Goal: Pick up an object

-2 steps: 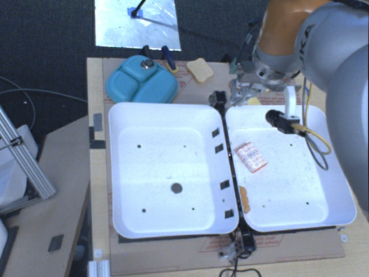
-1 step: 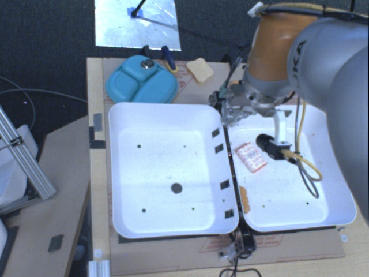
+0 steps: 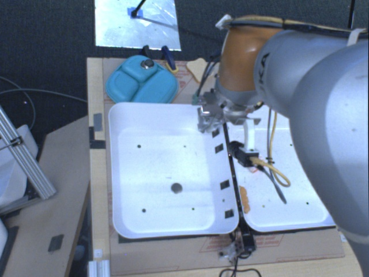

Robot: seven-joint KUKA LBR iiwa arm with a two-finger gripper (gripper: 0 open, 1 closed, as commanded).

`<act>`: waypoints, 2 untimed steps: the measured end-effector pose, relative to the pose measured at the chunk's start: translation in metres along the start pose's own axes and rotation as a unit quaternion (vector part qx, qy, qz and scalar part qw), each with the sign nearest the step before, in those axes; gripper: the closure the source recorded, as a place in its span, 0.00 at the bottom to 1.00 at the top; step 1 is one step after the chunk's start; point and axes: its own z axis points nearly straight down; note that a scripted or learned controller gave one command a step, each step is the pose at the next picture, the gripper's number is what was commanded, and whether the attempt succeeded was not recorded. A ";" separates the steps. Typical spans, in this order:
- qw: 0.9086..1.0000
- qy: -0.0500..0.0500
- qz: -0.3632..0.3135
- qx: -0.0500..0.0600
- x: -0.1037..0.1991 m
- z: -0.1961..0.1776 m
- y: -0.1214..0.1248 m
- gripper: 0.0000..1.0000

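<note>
A small round grey-brown disc (image 3: 176, 188) lies on the floor of the left white bin (image 3: 124, 154), near its middle front. An orange elongated piece (image 3: 244, 199) rests in the right bin (image 3: 300, 212), against its near left wall. My gripper (image 3: 206, 122) hangs over the divide between the two bins, at their far end, well behind both objects. The grey arm with its orange band (image 3: 239, 62) covers most of the right bin. Nothing shows beneath the gripper.
A blue lidded container (image 3: 141, 81) sits on the bench just behind the left bin. A shiny foil sheet (image 3: 137, 15) lies further back. An aluminium frame (image 3: 23, 160) stands at the left. A thin dark rod (image 3: 279, 190) lies in the right bin.
</note>
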 end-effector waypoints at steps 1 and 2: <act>1.000 -0.001 0.003 0.000 -0.007 -0.001 -0.012 1.00; 1.000 0.000 0.004 0.001 -0.003 0.000 -0.065 1.00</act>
